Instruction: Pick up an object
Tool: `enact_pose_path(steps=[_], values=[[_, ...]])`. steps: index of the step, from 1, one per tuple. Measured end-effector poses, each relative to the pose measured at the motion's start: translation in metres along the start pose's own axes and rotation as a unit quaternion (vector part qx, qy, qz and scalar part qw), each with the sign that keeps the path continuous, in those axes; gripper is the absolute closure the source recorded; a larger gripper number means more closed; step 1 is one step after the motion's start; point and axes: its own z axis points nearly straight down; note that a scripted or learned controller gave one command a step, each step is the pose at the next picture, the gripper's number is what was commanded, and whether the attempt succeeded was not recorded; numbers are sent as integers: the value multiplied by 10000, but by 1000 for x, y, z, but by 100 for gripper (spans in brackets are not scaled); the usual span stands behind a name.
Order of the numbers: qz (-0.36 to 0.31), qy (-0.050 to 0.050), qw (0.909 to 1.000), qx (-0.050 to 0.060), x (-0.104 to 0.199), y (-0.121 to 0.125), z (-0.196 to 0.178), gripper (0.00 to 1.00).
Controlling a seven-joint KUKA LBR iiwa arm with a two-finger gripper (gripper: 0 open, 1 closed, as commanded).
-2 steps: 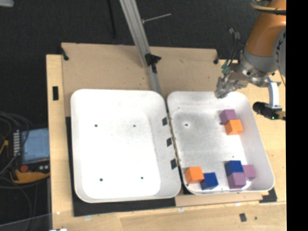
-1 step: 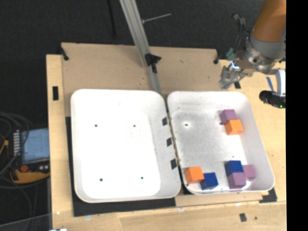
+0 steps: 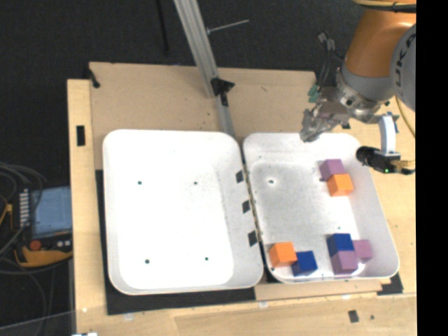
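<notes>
Blocks wait in the right bin point(image 3: 374, 208), the purple cube point(image 3: 331, 167) nearest, at five o'clock of the claw point(image 3: 313, 128) hovering above the rim; its state I cannot tell; descent comes next.

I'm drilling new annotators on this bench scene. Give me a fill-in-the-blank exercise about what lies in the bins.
1. All the blocks lie in the ___ bin.
2. The pincer hangs over that bin's ___ rim.
3. The purple block touches an ___ block.
4. The orange block at the near rim touches a ___ block.

Missing words: right; far; orange; blue
</notes>
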Motion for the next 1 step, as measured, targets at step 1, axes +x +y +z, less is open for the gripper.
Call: enact_pose_path(steps=[1], values=[[-9,4,10000,12,40,-18,10,100]])
